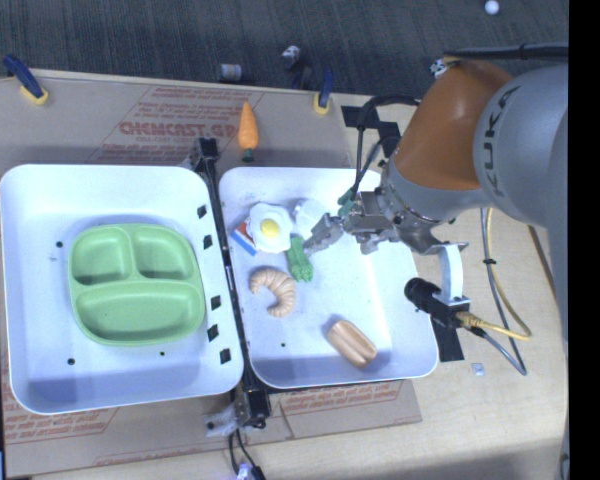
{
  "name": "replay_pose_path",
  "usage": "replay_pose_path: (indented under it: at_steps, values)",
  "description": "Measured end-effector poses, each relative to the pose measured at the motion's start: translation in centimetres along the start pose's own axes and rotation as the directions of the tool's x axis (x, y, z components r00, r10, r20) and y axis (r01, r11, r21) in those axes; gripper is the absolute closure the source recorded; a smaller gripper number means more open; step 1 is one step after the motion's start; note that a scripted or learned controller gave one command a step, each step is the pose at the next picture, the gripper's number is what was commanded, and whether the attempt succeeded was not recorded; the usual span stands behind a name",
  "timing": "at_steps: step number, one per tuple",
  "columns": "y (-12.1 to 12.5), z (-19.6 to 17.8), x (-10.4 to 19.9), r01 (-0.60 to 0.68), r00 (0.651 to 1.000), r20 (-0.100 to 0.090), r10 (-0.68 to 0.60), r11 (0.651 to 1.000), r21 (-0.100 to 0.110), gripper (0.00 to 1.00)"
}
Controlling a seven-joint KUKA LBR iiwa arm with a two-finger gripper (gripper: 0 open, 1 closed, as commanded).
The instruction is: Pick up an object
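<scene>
My gripper hangs low over the middle of the right bin, reaching in from the right. Its tip is just above and right of a small green leafy toy. A fried egg toy lies to the left of the tip, and a white lump sits just behind it. A croissant lies in front of the green toy. A hot dog bun rests near the bin's front edge. I see nothing lifted off the bin floor.
The left bin holds a green divided plate. A toy carrot lies on the cardboard behind the bins. A small red and blue piece sits by the egg. The black divider runs between the bins.
</scene>
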State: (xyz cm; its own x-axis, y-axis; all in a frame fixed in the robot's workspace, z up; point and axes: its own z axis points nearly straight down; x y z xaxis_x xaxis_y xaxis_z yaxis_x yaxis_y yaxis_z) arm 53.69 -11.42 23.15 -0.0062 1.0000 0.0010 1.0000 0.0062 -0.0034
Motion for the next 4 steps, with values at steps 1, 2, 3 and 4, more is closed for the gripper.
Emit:
replay_pose_path:
  at_steps: [1,2,3,4]
  values:
    - [2.3,-9.5,7.0,0.002,1.0,0.001,-0.002,1.0,-0.005,0.0]
    - [2.3,-10.5,7.0,0.006,1.0,0.001,-0.006,1.0,-0.003,1.0]
    - [0.8,4.1,7.8,0.0,1.0,0.001,0.0,1.0,0.004,1.0]
    - [-5.0,2.8,1.9,-0.002,1.0,0.003,0.002,1.0,-0.001,1.0]
